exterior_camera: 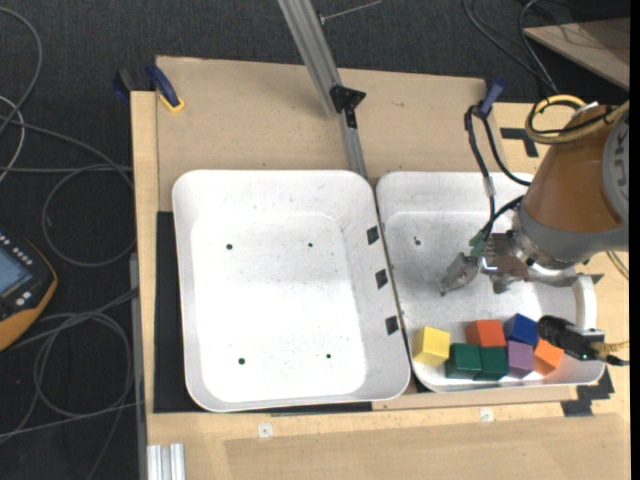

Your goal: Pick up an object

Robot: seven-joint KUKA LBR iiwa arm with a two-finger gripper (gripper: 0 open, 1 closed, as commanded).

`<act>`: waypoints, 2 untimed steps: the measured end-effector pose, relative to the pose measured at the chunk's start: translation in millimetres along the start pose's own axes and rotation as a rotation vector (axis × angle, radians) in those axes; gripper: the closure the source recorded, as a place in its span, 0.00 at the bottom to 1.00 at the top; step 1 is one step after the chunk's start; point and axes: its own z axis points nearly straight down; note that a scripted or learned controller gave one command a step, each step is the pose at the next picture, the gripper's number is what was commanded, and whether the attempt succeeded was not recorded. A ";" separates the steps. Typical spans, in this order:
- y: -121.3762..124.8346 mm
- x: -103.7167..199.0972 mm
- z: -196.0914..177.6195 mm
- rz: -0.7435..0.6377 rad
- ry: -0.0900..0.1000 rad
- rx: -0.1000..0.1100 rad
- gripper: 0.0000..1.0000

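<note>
camera view: gripper (462,275) over middle of right bin (440,203), fingers apparently spread, nothing between them. blocks cluster along bin's near edge: yellow block (433,344), green block (478,360), purple block (521,355). pick not yet done; descent and grasp remain.

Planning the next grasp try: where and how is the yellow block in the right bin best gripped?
Probably from above, fingers closing on the yellow block's left face and the one toward the bin's middle. It lies at the left end of the cluster, the green block close on its right, the bin's near wall just behind. The gripper hangs over bare floor.
</note>
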 end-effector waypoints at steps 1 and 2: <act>-1.0 0.7 53.3 0.001 0.000 0.000 0.00; 1.2 0.7 39.2 0.001 -0.001 -0.009 1.00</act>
